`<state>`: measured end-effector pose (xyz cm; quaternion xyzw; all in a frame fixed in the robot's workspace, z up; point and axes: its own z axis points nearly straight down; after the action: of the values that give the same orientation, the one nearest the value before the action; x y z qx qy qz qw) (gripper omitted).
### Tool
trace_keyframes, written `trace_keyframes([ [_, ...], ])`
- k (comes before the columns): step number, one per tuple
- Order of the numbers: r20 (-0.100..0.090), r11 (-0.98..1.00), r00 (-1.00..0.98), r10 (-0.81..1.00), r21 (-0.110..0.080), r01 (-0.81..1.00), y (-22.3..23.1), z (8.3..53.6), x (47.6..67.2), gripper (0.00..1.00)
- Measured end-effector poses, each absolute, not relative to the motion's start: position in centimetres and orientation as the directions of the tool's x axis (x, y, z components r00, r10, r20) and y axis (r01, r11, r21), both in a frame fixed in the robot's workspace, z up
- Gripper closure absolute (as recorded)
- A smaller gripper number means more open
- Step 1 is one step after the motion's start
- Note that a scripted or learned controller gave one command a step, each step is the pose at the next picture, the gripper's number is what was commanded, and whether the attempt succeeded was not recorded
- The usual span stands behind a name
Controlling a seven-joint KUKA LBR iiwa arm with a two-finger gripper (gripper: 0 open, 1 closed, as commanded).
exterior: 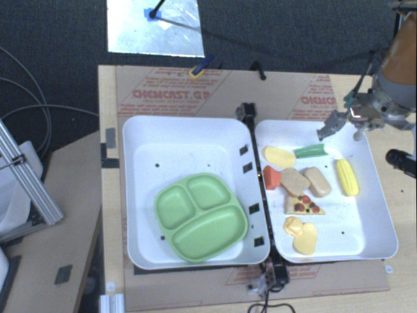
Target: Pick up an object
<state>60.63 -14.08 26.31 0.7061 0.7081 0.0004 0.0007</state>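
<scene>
The pincer [342, 128] hangs over the far edge of the right bin [381, 227], its two grey fingers spread apart and nothing between them. Just below it lies one green bean-like stick [309, 151], touching one pale yellow oval piece [279, 156]. Going outward, the right bin carries the whole heap of toy food: one small red piece [272, 178] against the dividing wall, two tan bread-like pieces [294, 180] and [318, 181] lying side by side, one yellow corn cob [346, 177] nearer the bin's right side, one pizza slice [302, 205] just under the tan pieces, and one lumpy pale yellow piece [301, 235] closest to the near rim. That makes eight things in all. The left bin [140, 175] holds a single item, one green plate [201, 216] divided into three compartments, sitting toward the near side. Both bins rest side by side on cardboard [169, 90] spread over the desk [71, 175].
</scene>
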Motion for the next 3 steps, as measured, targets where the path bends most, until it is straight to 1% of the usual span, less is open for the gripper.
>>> trace_keyframes([
  [1,0.003,0.000,0.000,1.000,-0.014,1.000,-14.4,10.7,56.8,0.00],
  [2,0.002,0.005,-0.005,1.000,0.004,1.000,-10.0,8.5,53.5,0.00],
  [3,0.001,0.006,-0.006,1.000,0.006,1.000,-6.4,19.0,48.6,0.00],
])
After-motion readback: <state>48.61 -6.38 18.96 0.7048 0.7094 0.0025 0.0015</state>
